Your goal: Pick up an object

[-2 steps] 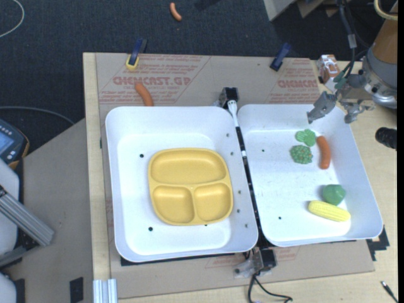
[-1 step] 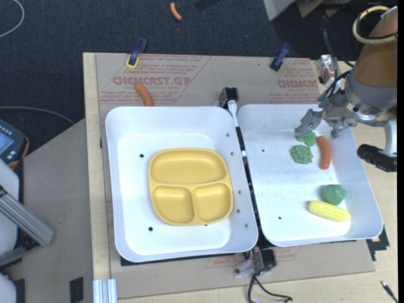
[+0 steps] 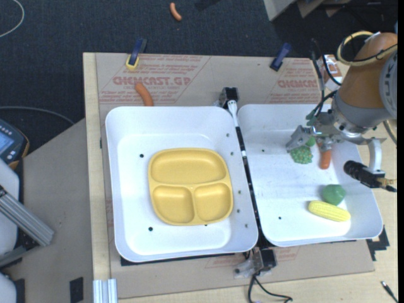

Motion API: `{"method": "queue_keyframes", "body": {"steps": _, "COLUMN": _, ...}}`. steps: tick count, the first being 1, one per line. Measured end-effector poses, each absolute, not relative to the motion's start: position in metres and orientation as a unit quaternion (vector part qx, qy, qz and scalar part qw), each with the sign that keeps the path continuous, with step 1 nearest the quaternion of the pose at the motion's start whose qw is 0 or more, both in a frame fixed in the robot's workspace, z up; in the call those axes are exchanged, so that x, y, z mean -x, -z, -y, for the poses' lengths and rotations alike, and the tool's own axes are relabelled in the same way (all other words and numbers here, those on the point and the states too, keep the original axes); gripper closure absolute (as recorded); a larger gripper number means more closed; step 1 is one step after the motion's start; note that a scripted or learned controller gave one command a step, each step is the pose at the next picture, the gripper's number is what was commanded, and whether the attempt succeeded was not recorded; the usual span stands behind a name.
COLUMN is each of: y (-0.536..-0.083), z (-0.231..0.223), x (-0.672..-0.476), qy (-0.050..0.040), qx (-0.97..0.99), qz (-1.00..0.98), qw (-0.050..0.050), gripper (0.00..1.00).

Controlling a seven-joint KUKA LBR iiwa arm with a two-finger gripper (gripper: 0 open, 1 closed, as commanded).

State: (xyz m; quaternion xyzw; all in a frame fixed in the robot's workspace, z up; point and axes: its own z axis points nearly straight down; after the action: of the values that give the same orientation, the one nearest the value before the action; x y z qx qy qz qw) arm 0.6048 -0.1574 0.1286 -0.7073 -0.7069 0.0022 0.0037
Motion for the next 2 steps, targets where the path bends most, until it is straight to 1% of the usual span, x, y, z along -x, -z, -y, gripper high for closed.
{"method": "queue_keyframes", "body": {"steps": 1, "y": -0.082, "z": 0.157, "x": -0.604, "qy": -0.0014, "qx": 0.707, "qz": 0.707, "qw": 0.002, "gripper": 0.0}}
{"method": "queue_keyframes", "body": {"steps": 2, "y": -0.096, "z": 0.157, "x": -0.606, "qy": 0.0004, "qx": 0.707, "qz": 0.707, "qw": -0.001, "gripper": 1.0}}
